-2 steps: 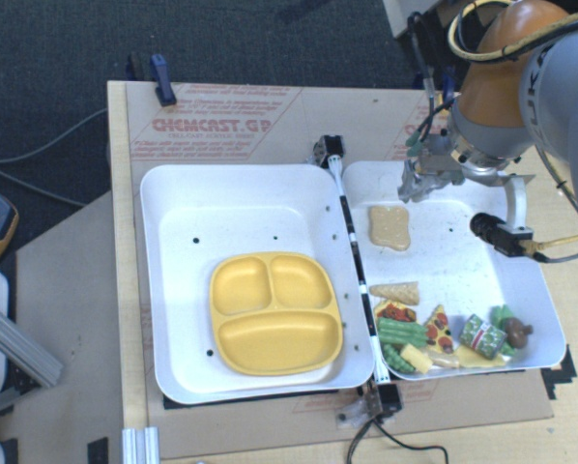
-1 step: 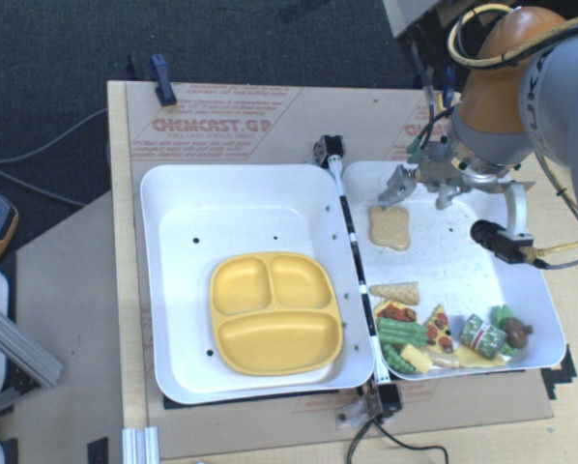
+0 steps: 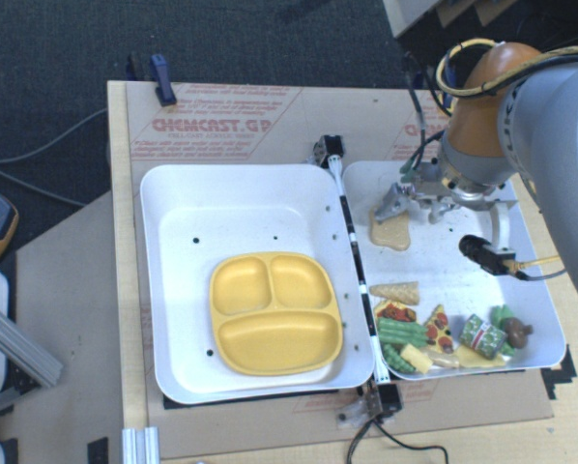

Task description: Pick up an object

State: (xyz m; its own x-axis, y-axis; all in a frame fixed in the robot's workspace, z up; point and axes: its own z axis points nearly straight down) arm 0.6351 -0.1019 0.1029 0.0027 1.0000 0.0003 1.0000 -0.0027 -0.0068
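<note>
**A:** Where are we on the pick?

**B:** From my seat, not done yet. I have the arm [image 3: 521, 95] reaching in from the right, bent over the far end of the right bin [image 3: 550, 341]. The gripper [image 3: 405, 204] hangs low over the tan cookie-shaped piece [image 3: 390, 232], which lies flat on the bin floor near the divider.

**A:** Is it holding that piece?

**B:** I would not say so. I see nothing lifted, and the piece looks to be resting on the bin. The gripper is just above its upper edge, maybe touching, but I cannot tell from this slant.

**A:** Fingers apart or together?

**B:** I cannot tell. The wrist and its cables sit over them, and what I see is a grey tangle of metal.

**A:** What else is in that bin?

**B:** A heap of toy food [image 3: 444, 336] at the near end, well apart from the gripper: green beans, a pizza slice, a small green can, some yellow bits. A cone-like wafer [image 3: 393, 291] lies between the heap and the cookie.

**A:** And the left bin?

**B:** Only a yellow divided plate [image 3: 274, 312], untouched.

**A:** So what is left?

**B:** As I judge it, nearly all: settle on the cookie, close, and raise it clear of the bin
</note>
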